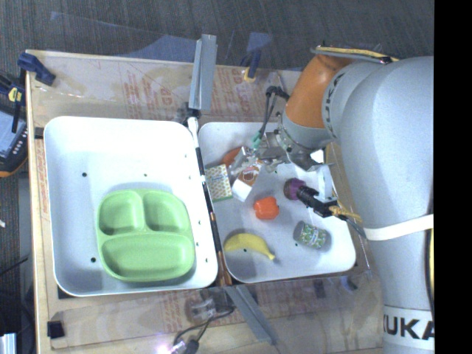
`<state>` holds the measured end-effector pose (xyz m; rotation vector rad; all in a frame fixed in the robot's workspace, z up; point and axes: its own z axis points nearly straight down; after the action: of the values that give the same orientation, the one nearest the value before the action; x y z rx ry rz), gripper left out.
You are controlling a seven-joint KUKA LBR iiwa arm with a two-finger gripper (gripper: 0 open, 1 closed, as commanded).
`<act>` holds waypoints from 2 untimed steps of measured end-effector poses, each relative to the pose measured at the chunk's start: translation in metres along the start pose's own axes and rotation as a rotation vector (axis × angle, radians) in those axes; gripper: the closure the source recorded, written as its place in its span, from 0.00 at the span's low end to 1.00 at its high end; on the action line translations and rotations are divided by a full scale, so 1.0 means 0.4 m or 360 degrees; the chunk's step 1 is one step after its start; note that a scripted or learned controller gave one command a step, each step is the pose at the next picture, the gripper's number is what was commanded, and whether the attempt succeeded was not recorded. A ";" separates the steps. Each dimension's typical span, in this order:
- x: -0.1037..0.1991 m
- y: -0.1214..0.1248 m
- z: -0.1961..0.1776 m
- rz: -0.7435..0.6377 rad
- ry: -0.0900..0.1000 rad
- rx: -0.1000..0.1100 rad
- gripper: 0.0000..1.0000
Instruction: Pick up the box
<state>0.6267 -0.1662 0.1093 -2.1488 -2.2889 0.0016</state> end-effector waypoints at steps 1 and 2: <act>-0.096 0.024 -0.096 -0.0131 -0.0002 -0.0004 0.00; 0.038 0.087 0.014 -0.0436 -0.0042 -0.0032 0.00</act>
<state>0.6605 -0.1489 0.1038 -1.8354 -2.5875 0.0062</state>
